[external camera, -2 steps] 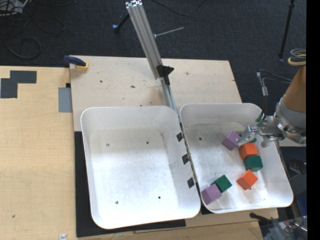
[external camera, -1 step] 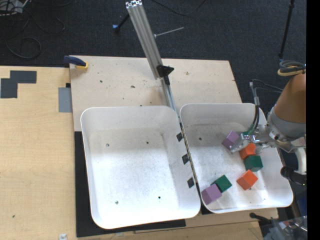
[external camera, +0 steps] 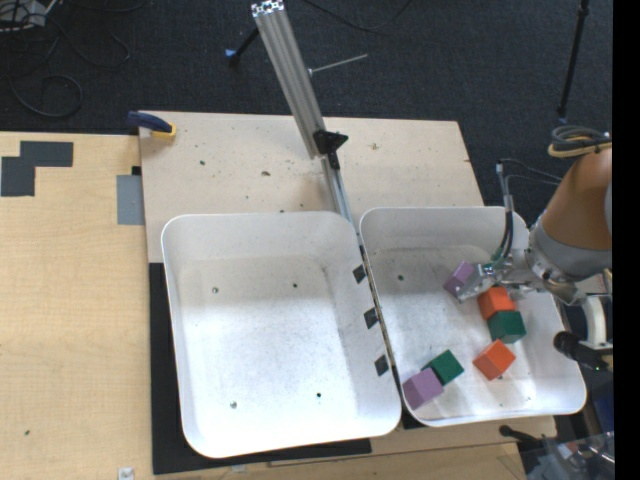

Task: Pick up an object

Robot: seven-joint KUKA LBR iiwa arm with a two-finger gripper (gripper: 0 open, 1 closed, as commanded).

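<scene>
Six small blocks lay in the right bin (external camera: 400,243), all close to the tool (external camera: 497,271), which hung low over that bin's far right part on the grey arm (external camera: 575,223). A purple block (external camera: 462,279) sat just to the tool's left, seemingly touching it or nearly so. An orange block (external camera: 494,301) lay just below the tool, with a dark green block (external camera: 507,326) against it on the side away from the tool. Farther off in the same direction were a second orange block (external camera: 494,359), a green block (external camera: 446,367) and a second purple block (external camera: 422,387). The left bin (external camera: 200,268) stood well apart from the tool on the tabletop (external camera: 400,148).

I could not tell whether the tool was released or clenched, and no block showed between its tips. By my reading the step in hand was the descent onto the purple or the near orange block. The next move would call for centring over one block, closing, then lifting straight up.
</scene>
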